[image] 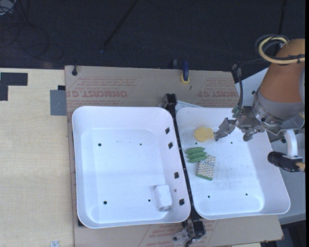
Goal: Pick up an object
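In the right bin (270, 202), toward its far edge, the gripper (236, 129) hung above the floor, reaching in from the right side on the grey arm with its orange band (284, 81). Two fingers were seen: one pointed left and down toward the middle of the bin, the other lay nearer the arm. They stood apart, with nothing between them, so the tool was judged open and empty. Three objects lay in this bin. A round yellow object (203, 134) rested near the far edge, just left of the leftward finger (224, 129) and apart from it, though closely. A green pod-like object (195, 154) lay nearer the bin's centre, close to the left wall, its long axis running roughly left to right along the bin. A pale patterned block (206, 168) lay just beside the green object on the near side, tilted relative to the walls; whether the two touched could not be determined. In the left bin (87, 199), a white block (162, 196) sat near the near right corner, well apart from the tool. The yellow object was judged the nearest candidate: it lay to the left of the gripper. A grasp would appear to call for a short move leftward and then a descent. Being round, it offered no preferred axis for the fingers. No pick had been achieved at this moment.
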Motion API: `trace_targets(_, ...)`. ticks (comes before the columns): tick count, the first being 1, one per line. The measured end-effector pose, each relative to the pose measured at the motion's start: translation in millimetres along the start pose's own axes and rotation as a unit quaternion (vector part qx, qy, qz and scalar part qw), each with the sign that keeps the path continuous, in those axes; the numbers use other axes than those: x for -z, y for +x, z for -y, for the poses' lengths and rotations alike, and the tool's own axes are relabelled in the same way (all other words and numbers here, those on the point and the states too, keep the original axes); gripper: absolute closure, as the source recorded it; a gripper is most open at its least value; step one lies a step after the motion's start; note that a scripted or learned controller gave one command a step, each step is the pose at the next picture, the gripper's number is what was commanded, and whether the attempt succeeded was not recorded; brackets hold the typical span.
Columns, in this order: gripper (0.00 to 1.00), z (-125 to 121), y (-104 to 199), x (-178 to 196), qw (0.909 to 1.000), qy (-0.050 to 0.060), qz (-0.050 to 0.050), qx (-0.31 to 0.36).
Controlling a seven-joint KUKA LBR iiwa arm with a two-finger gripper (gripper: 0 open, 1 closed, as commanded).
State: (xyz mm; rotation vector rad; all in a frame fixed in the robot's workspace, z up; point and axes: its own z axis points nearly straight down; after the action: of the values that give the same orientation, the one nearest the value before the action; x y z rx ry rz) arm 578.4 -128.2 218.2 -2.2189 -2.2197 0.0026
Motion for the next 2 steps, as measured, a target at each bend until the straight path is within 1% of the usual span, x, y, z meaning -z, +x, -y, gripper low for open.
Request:
trace_targets(1, 0.00, 21.5, -35.2, 184.8, 0.9999, -0.010, 0.004, -0.001)
trace_targets(2, 1.00, 21.8, -33.3, 183.4, 1.0000, 0.000, 0.001, 0.001)
